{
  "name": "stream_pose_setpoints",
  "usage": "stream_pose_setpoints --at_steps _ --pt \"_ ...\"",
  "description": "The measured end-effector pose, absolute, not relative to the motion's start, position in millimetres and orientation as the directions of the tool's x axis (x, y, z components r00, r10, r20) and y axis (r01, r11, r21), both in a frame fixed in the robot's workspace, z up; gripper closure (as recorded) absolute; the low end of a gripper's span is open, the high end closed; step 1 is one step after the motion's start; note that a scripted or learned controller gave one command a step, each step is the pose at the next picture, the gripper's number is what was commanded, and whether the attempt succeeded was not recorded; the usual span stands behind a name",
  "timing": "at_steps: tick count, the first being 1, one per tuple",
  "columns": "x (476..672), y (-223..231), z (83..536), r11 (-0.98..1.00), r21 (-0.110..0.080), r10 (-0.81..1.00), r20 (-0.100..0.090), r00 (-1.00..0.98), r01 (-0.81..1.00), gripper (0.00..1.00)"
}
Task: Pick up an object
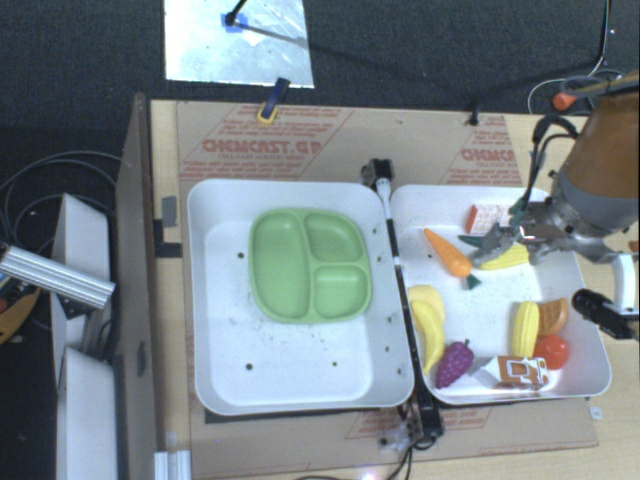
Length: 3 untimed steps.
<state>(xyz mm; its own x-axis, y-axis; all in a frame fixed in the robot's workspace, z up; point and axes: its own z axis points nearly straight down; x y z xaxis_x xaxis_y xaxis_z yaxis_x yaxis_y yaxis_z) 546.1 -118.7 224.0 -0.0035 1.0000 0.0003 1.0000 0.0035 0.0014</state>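
My gripper (497, 240) hangs low over the upper middle of the right bin (597, 368). It sits right above a small yellow toy piece (510, 259) and just right of an orange carrot (447, 252) with a green tip. The gripper's dark parts overlap the yellow piece's top edge, and whether it touches the piece cannot be seen. A red and white box (486, 215) lies just behind the gripper.
The right bin also holds a yellow banana (428, 320), purple grapes (453, 363), a yellow corn cob (525, 328), an orange piece (553, 314), a red tomato (552, 351) and a small carton (520, 371). A green divided plate (308, 266) lies in the left bin (215, 368).
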Motion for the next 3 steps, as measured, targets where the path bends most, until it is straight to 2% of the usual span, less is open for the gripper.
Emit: stream_pose_setpoints --at_steps 1,2,3 --pt "593.7 -88.6 77.9 0.008 0.001 1.0 0.001 -0.008 1.0 0.0" --pt "624.5 -95.9 85.4 0.005 0.006 1.0 0.0 -0.005 1.0 0.0" --pt "624.0 -95.7 96.0 0.006 0.005 1.0 0.0 -0.006 1.0 1.0"
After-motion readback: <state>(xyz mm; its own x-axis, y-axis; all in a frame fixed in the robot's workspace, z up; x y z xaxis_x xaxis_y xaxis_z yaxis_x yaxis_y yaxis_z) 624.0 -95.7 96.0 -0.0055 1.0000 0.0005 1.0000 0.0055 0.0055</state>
